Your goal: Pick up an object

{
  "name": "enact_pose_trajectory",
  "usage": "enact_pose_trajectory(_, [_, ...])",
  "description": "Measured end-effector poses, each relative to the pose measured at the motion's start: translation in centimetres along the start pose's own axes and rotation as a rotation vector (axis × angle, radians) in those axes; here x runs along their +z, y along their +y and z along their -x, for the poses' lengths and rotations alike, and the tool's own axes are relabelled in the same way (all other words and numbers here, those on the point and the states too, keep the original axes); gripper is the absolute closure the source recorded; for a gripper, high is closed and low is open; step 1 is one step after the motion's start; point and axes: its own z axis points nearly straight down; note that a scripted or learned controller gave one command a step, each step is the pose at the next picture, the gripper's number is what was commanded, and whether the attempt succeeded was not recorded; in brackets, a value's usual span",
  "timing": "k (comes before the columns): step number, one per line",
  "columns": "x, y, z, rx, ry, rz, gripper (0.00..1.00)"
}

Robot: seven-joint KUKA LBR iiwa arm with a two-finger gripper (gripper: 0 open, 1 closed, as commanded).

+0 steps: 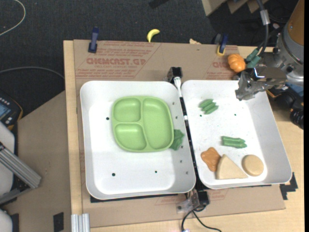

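I cannot tell how the fingers stand; the gripper hangs over the right bin's far corner, holding nothing visible. The nearest green bean pod lies apart from it. A descent here risks striking the bin wall.

Right bin: two green pods, orange piece, tan wedge, round biscuit.

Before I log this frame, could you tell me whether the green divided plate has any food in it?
Empty: all three compartments of the green divided plate in the left bin show bare green. A small green piece lies beside its right edge.
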Motion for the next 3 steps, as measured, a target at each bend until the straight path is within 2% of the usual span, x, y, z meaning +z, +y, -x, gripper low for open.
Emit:
enact_pose_trajectory(1, [-9.6,0.1,-10.1,-0.012,0.005,-0.008,1.0])
enact_pose_trajectory(2, [-2.1,-0.5,-15.7,-0.007,-0.001,-0.031,1.0])
enact_pose_trajectory(3, [-10.1,2.8,-23.2,-0.008,0.006,-0.012,1.0])
